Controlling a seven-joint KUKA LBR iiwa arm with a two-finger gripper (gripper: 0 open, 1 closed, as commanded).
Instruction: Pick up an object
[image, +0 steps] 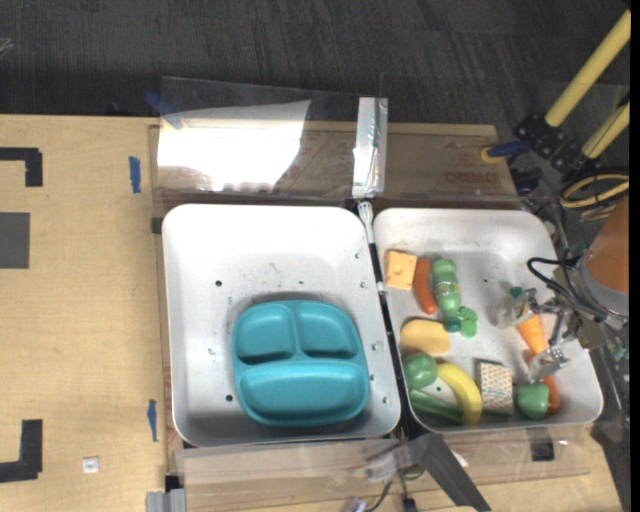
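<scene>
**Gripper low over the right bin, next to an orange piece**

You have a pile of toy food in the right bin (500, 232), and any of it could be the pick. The closest candidate is a small orange cone-shaped piece (531, 331) in the bin's right half, right against the gripper (548, 338). You cannot tell whether the gripper is open or closed, or whether the orange piece is in its grip or just beside it; the metal parts and cables there blur together.

Just below it, near the bin's front right corner, sits a green round fruit (533, 400) with a bit of red at its side. To its left you see a tan waffle-patterned block (495, 379), then a yellow banana (462, 389) lying against a green pepper (420, 372). Above those there is a yellow rounded fruit (425, 335). Toward the bin's back left you get a yellow cheese-like block (401, 268), an orange-red stick (424, 285) and a green bottle-like item (447, 291), all close together.

The arm (608, 262) comes in from the right, its orange band above the bin's right rim.

The left bin (200, 250) holds one teal divided tray (298, 362), sitting toward the front. Both bins touch along the middle.
</scene>
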